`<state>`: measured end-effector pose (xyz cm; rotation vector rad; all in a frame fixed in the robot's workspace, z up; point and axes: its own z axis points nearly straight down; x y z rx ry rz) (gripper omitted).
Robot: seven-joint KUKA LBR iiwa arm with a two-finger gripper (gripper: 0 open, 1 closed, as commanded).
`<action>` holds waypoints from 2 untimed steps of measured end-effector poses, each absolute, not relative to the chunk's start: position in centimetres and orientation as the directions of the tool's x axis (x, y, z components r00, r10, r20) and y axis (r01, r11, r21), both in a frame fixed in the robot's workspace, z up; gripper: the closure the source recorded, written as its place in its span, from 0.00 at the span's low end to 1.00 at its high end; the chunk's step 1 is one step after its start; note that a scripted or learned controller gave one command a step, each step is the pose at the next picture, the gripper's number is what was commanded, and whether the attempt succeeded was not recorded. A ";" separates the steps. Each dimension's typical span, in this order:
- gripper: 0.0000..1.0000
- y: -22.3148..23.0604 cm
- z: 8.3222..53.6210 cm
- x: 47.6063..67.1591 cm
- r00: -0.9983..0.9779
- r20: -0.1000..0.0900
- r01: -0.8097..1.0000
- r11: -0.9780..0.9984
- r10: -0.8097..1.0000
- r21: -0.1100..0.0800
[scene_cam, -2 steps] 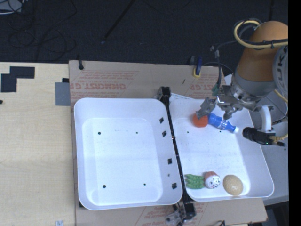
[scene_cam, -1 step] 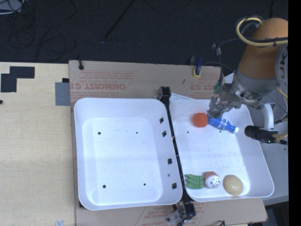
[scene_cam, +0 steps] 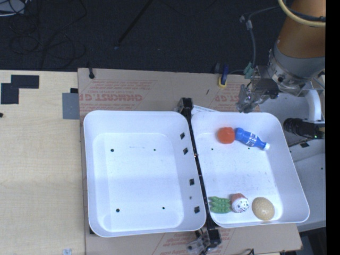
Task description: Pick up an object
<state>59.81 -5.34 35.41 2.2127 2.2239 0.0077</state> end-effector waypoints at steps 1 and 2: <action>1.00 -3.9 27.7 57.9 0.002 0.001 1.000 -0.002 1.000 -0.009; 0.00 -4.0 28.0 58.0 0.003 0.000 1.000 -0.003 1.000 -0.004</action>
